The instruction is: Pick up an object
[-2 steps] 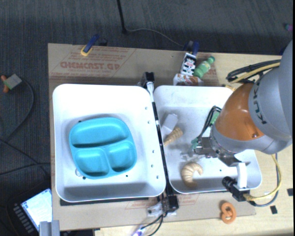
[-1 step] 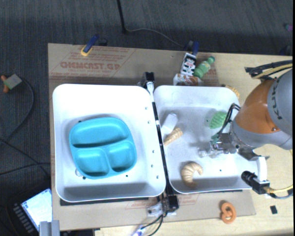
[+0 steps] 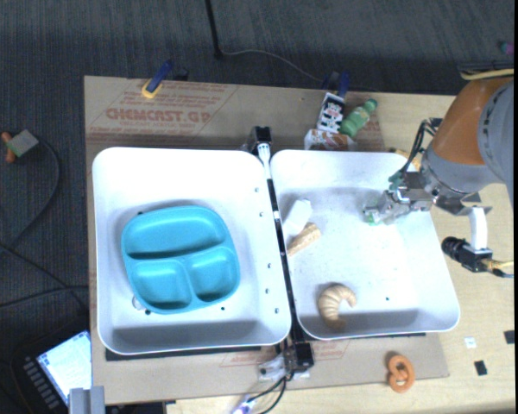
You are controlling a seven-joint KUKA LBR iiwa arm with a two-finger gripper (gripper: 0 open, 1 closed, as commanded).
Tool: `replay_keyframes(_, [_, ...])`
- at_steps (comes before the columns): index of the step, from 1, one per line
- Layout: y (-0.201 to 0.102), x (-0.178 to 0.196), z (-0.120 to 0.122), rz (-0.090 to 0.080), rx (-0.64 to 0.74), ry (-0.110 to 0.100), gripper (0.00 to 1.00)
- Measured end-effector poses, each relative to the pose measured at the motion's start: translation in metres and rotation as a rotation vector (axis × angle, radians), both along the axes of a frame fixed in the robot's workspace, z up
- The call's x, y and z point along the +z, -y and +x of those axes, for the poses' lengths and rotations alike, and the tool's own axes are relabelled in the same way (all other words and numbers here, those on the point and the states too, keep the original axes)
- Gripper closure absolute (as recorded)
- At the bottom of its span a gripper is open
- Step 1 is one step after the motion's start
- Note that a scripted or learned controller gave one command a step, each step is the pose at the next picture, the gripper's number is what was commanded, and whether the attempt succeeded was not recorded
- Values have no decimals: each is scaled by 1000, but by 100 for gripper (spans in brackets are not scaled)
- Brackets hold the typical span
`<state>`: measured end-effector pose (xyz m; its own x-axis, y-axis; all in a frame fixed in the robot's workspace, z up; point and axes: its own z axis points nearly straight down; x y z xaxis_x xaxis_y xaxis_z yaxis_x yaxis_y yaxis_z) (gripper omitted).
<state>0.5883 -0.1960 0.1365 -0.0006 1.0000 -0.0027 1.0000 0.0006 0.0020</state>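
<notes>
The right bin [image 3: 432, 317] holds a tan croissant [image 3: 336, 300] near its front wall. A pale bread stick [image 3: 303, 238] and a small white piece [image 3: 300, 210] lie by its left wall. My gripper [image 3: 382, 210] hangs low over the bin's back right part, reaching in from the right. A small green bit [image 3: 372, 218] shows right at its tip; I cannot tell whether it is gripped or just lying there. The croissant and the bread stick lie well apart from the gripper, to its left and front.
The left bin [image 3: 108, 231] holds a blue divided plate [image 3: 181, 257]. On the bench behind the bins stand a green bottle [image 3: 359, 117] and a small packet [image 3: 330, 115]. A small orange pretzel-like piece [image 3: 401, 372] lies in front of the right bin.
</notes>
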Motion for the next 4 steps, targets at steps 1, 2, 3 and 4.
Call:
replay_keyframes(1, [-44,135,-82,0,0,2,100])
replay_keyframes(2, [-44,134,-83,1,-1,-2,0])
replay_keyframes(3, [-14,39,-99,2,-1,-5,0])
replay_keyframes(4, [-66,21,-105,3,0,-4,0])
